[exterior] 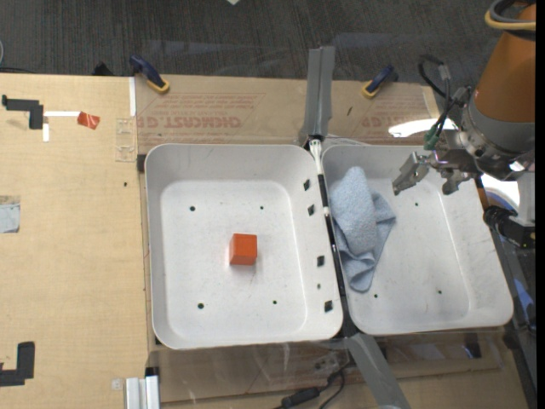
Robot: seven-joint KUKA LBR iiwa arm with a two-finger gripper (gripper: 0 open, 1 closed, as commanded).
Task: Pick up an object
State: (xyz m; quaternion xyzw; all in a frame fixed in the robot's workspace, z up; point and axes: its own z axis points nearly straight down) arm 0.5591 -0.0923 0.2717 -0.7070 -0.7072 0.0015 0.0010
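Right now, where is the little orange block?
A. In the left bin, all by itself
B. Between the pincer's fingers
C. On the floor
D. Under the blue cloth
A. The orange block sits alone on the floor of the left bin, while the blue cloth lies in the right bin, apart from the block.
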